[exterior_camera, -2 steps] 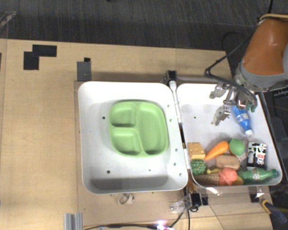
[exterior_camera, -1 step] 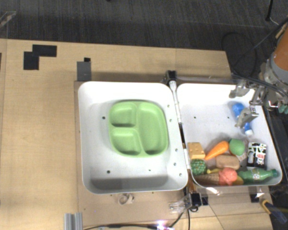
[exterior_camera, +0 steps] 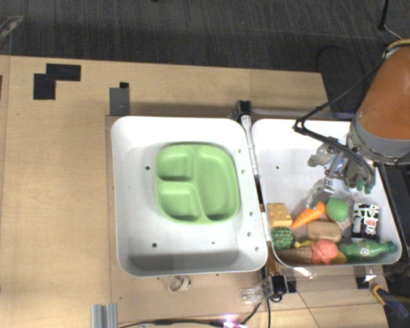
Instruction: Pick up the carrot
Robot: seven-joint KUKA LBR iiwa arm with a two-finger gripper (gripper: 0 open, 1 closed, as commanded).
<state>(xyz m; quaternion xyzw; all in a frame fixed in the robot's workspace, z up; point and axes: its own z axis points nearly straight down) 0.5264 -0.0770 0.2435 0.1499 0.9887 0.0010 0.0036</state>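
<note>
Carrot (exterior_camera: pixel 307 216) lies just below the jaws (exterior_camera: pixel 326 186); their state perhaps unreadable, no label legible.

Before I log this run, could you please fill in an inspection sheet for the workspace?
Surface: wooden bench with two white bins; left bin holds a green divided plate.
Job's things: carrot lies in the right bin among toy food.
Clutter: green bottle, cheese wedge, pink item, green ball.
Grippers: gripper hovers just above the carrot, holding nothing visible.
Cables: black cable by the arm.
Surroundings: dark carpet.
</note>
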